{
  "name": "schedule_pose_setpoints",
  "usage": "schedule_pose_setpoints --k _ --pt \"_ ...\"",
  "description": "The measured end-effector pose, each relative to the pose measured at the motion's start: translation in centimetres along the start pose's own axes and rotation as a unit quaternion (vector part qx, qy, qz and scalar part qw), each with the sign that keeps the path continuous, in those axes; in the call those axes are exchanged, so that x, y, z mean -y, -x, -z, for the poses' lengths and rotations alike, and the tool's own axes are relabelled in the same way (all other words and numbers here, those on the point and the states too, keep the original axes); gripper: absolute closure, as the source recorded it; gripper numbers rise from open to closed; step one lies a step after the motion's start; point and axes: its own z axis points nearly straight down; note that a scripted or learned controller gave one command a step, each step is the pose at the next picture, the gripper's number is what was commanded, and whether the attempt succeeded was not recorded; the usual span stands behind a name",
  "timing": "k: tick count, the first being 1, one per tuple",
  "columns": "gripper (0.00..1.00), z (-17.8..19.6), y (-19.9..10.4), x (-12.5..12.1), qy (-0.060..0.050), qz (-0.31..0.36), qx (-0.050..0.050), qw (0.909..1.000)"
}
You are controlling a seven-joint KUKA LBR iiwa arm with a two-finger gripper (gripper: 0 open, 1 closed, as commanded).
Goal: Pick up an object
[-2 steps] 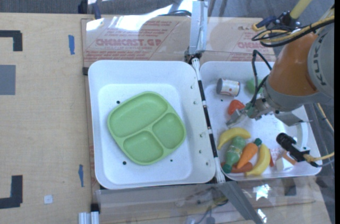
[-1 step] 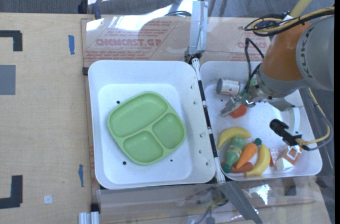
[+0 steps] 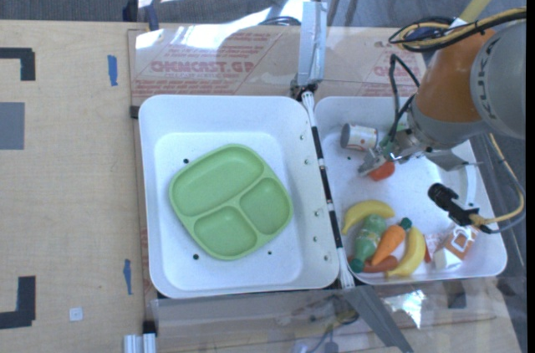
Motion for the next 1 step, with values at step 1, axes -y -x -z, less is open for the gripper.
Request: schedule_pose_setpoints --k 1 --pt "1.00 8.45 -6.77 -6.07 -0.007 -0.041 -0.005 0.9991"
